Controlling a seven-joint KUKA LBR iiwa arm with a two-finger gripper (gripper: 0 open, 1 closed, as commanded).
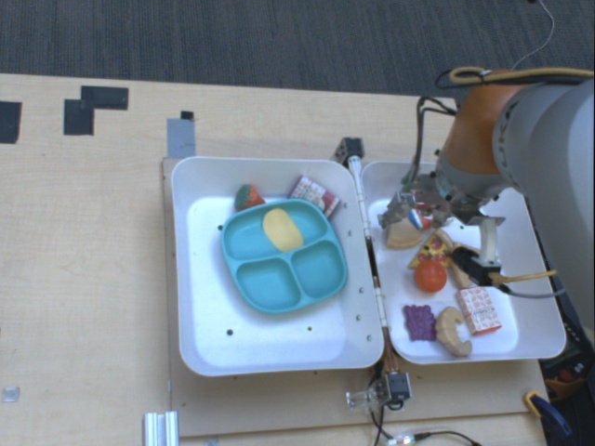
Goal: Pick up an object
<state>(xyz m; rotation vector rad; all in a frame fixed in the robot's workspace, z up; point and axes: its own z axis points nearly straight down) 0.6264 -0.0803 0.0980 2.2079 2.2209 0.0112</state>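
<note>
Showing a pick not yet made, judging from how the objects lie. Nearest the camera, in the right bin (548,347), a purple lump (420,322), a curved tan piece (454,333) and a red-and-white patterned block (478,309) lie close together on the bin floor. Just beyond them rest a red ball (429,275) and a small yellow piece (435,247), touching or nearly so. At about the same depth in the left bin (186,277) sits a blue divided plate (284,268) with a yellow oval (283,229) in its far compartment.

Farther back, the gripper (412,214) hangs low over the far-left part of the right bin, above or against a tan wedge (403,237), the likeliest target. At the far side of the left bin lie a patterned packet (312,193) and a red-and-green item (247,196), both just beside the plate's rim.

Done: the approach to the objects. Left: closing on one, then the lift.

Hard to make out: whether the gripper is wide or narrow cannot be told, and nothing can be seen held in it. A red-and-blue patch (425,219) beside it is too blurred to name. The arm (521,147) covers the right bin's far right corner.
</note>
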